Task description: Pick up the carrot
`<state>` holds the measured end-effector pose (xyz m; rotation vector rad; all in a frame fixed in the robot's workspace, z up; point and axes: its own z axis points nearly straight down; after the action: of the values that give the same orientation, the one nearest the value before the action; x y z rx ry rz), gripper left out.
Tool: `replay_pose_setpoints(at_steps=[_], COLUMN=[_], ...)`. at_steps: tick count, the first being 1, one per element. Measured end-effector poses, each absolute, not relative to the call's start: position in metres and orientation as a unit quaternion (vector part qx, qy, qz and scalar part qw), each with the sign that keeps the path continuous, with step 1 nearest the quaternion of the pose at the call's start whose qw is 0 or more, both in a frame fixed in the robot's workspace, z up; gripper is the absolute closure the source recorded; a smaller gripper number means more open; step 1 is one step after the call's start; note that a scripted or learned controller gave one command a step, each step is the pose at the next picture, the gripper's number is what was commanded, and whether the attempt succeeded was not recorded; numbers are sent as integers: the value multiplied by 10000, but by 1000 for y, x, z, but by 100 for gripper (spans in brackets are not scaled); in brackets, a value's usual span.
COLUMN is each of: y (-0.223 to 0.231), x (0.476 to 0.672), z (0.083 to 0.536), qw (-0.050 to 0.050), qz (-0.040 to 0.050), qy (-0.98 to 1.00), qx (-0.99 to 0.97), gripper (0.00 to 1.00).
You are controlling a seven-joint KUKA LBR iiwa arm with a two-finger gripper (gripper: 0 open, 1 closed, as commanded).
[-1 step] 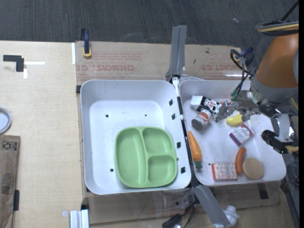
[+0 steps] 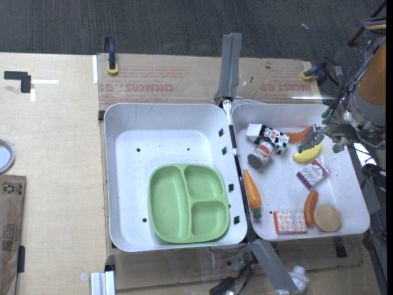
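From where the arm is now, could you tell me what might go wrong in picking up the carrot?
1. The carrot lies against the right bin's left wall, leaving little finger room.
2. The end effector hovers over the banana, far from the carrot.
3. An orange piece and sausage could be mistaken for it.

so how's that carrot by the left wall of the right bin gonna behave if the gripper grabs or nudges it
The carrot looks smooth, rounded and tapered, so it may slip toward its narrow green end or roll if nudged. It looks like a moulded toy, so probably stiff and light. It lies lengthwise close along the right bin wall, so one side may leave little room.
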<state>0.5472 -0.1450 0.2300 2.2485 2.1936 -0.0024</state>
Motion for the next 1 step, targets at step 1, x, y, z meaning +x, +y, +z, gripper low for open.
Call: replay_pose_setpoints(at_steps=[1], y=[-93], x=[526], z=[99], qw=[-13], qz=[-12], qy=[7030], qx=[7112], gripper=[0])
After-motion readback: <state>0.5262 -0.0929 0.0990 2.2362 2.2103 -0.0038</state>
